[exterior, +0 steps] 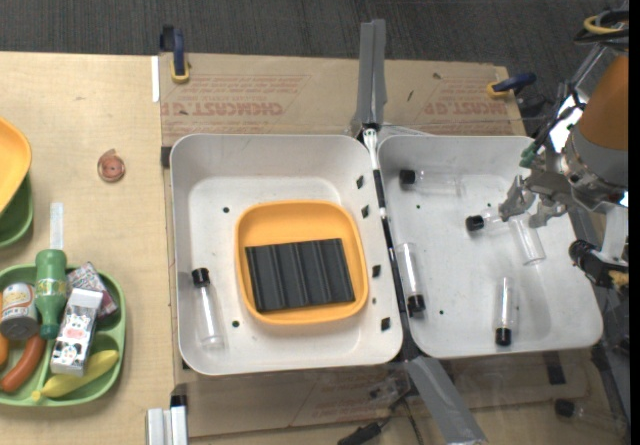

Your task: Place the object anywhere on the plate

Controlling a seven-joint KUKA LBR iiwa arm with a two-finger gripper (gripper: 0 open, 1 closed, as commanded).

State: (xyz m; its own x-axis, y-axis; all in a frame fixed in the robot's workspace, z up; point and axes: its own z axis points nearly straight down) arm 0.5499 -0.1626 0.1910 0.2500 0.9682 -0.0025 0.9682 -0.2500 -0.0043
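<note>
Where cardboard reads "CHEMCAST GP", mirrored; plate below.

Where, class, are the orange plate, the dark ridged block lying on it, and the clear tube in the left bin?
orange plate [258, 233]: camera view, bare left rim.
dark ridged block [300, 273]: camera view, middle of its top.
clear tube [206, 308]: camera view, mid-body, below its black cap.
</note>
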